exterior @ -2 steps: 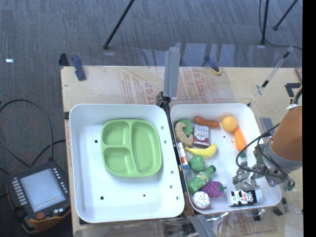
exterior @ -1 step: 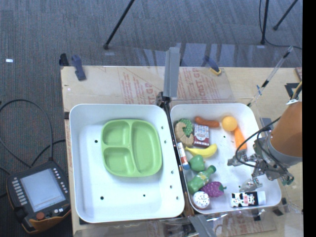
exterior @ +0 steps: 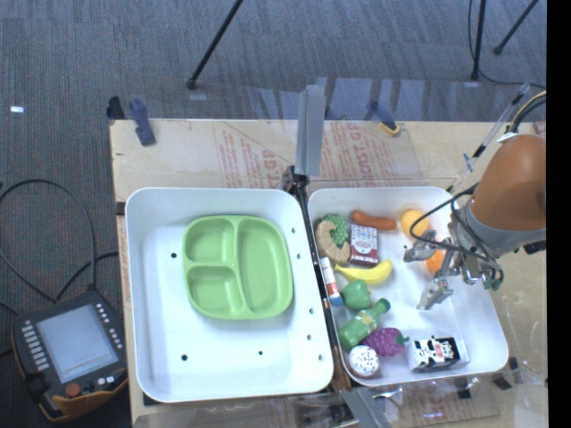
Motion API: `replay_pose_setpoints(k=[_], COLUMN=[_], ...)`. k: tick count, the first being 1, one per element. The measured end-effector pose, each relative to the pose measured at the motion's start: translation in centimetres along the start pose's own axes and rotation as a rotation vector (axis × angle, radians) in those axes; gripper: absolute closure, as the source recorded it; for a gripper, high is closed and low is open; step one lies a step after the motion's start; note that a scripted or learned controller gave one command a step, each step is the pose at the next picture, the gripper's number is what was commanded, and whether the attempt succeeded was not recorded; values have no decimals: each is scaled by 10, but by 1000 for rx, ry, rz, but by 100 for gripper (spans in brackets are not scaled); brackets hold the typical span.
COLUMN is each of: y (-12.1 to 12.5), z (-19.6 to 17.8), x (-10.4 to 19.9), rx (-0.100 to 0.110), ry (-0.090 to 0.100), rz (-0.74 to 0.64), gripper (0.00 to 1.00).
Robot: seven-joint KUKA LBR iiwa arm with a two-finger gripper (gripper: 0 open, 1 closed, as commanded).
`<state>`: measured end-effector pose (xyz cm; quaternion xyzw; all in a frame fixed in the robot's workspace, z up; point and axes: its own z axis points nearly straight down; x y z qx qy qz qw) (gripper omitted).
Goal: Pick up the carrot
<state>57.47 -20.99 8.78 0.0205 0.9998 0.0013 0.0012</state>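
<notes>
In the right bin (exterior: 495,328), a small orange piece (exterior: 435,261) that looks like the carrot lies under the wrist, mostly hidden by the gripper body. My gripper (exterior: 426,275) hangs low over the bin's right half, its two metal fingers spread apart: one finger (exterior: 416,254) points left and the other finger (exterior: 434,295) points down-left. The orange piece sits between their bases, and I cannot tell whether either finger touches it. A longer red-orange stick (exterior: 373,220) lies at the bin's back, apart from the gripper.
The right bin also holds a yellow-orange fruit (exterior: 411,222), banana (exterior: 366,273), red packet (exterior: 363,244), green bottle (exterior: 361,324), purple grapes (exterior: 386,341) and milk carton (exterior: 437,352). A green divided plate (exterior: 238,267) sits in the left bin (exterior: 152,346).
</notes>
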Motion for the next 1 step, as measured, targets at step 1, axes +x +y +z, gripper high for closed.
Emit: replay_pose_setpoints(k=[1], y=[1], z=[-10], x=[-1], rx=[-1], ry=[-3], rz=[-2], gripper=[100])
